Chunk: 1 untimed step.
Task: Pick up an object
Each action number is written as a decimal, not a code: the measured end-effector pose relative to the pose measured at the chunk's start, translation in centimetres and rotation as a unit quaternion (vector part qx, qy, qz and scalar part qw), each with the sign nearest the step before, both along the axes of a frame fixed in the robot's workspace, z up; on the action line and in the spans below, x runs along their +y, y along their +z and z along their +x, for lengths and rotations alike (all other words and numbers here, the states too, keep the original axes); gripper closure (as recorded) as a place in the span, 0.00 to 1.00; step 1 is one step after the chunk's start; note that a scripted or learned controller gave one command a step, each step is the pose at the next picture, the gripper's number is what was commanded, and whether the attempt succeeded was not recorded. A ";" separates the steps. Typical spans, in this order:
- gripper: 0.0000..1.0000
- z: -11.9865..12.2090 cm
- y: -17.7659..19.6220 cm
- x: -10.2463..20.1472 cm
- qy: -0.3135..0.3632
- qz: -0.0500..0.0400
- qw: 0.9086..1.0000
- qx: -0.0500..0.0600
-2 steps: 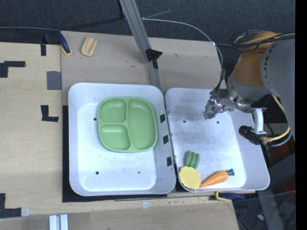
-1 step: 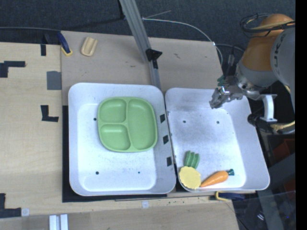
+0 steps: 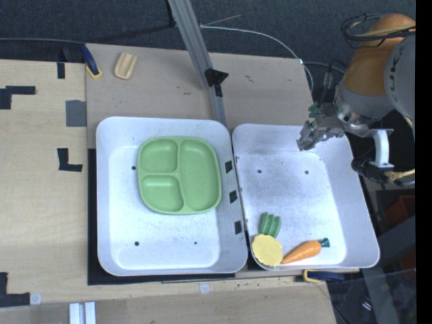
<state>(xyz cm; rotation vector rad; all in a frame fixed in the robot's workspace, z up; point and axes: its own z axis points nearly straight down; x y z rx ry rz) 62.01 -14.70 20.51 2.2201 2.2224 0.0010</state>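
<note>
In the right bin point(image 3: 337, 181), near its front edge, lie an orange toy carrot point(image 3: 302, 250), a yellow round piece point(image 3: 267, 250) and a small green ribbed piece point(image 3: 270, 224). My gripper point(image 3: 309, 139) hangs over the far right part of that bin, well away from these toys. Nothing shows between its fingers. The left bin point(image 3: 115, 201) holds a green divided plate point(image 3: 179, 175).
A grey metal pole point(image 3: 196, 39) slants across the bench behind the bins. A small tan object point(image 3: 125, 65) and a blue-yellow item point(image 3: 91, 61) lie on the bench at the far left. Cables point(image 3: 270, 42) run behind the right bin.
</note>
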 end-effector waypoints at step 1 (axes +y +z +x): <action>1.00 -1.9 1.3 5.5 0.003 0.001 1.000 0.001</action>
